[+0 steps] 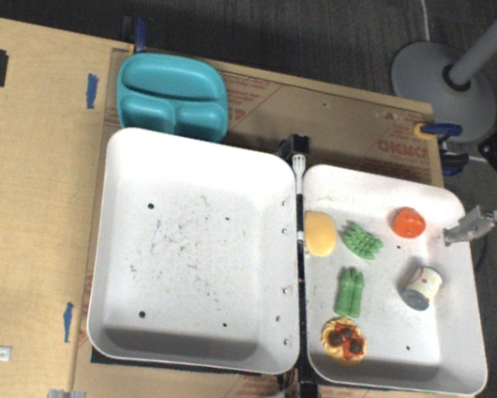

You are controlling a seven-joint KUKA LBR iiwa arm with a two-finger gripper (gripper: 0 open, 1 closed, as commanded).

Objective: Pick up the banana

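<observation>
The short, rounded yellow plastic banana (319,234) lies untouched against the left edge of the right-hand shallow white bin (457,364), beside a knobbly green toy vegetable (361,241). The grey metal gripper (468,227) hangs over that bin's upper right corner, well apart from it; I cannot tell its finger state. Approach, grasp and lift all remain.

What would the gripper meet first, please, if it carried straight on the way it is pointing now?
Probably the orange tomato. The gripper sits at the right bin's upper right rim, pointing left and slightly down into the bin, and the tomato lies nearest along that line. Its height is hard to judge, so it might pass above it.
</observation>
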